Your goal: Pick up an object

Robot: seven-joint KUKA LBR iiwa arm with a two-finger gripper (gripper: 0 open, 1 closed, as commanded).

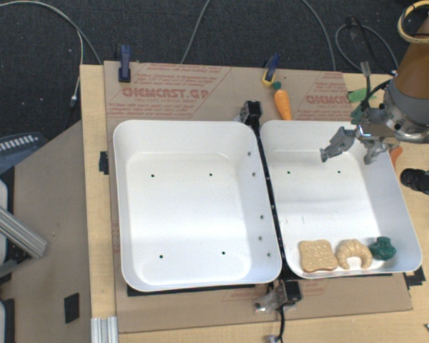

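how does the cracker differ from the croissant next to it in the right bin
The cracker is flat and roughly square; the croissant is a curved, ridged crescent. The cracker is tan with a speckled face, the croissant paler. The cracker lies left of the croissant. Both are toy baked goods along the right bin's near edge.

My gripper (355,146) hangs over the far end of the right bin (343,191), fingers spread with nothing between them. A cracker (317,255), croissant (354,253) and green toy (383,249) line its near edge
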